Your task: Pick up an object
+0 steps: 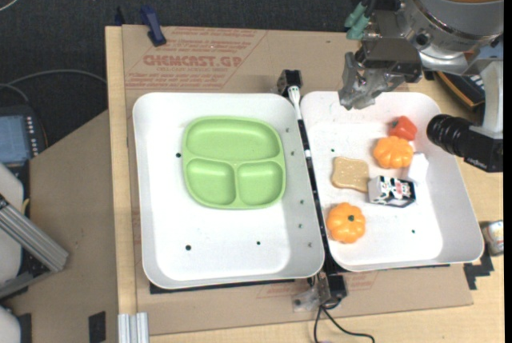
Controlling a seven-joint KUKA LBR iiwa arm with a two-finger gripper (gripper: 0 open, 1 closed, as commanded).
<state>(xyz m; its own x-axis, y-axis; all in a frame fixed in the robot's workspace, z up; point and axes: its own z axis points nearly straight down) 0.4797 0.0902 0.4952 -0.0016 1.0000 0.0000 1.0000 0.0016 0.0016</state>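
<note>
The gripper (358, 96) hangs at the 12 o'clock edge of the right bin (448, 241); whether it is open or closed cannot be told, and nothing shows in its grasp. The nearest pick, a glossy red pepper (404, 127), lies toward 4 o'clock from it. Beyond, same direction: a ribbed orange pumpkin (393, 152), flat tan toast (350, 173), a printed box (392, 189), a second pumpkin (346, 223). The left bin (156, 241) holds a smooth green tray (234, 161).

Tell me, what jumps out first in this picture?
The big green tray with three sections, sitting in the left bin. Next, two orange pumpkins in the right bin, beside a slice of toast. The claw hangs over that bin's far edge.
</note>
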